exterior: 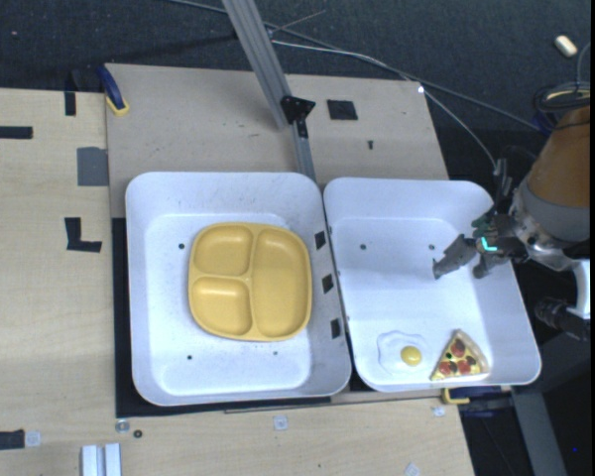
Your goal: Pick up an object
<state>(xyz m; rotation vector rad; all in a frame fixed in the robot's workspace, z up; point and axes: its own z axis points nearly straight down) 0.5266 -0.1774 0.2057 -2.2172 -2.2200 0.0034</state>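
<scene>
A mustard-yellow three-compartment plastic plate (249,282) sits in the plain white left bin (149,266), while the white right bin (397,216) holds a white fried egg with yellow yolk (402,351) and an orange pizza slice dotted red (461,357).

One fixed camera looks down at a slant from above the surface (40,266), taking in both bins (228,191) from moderately far.

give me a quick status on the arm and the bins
Gripper over right bin, nothing between its fingers. Fried egg and pizza slice lie at bin's near edge, untouched. Yellow divided plate in left bin. Nothing blocking.
</scene>
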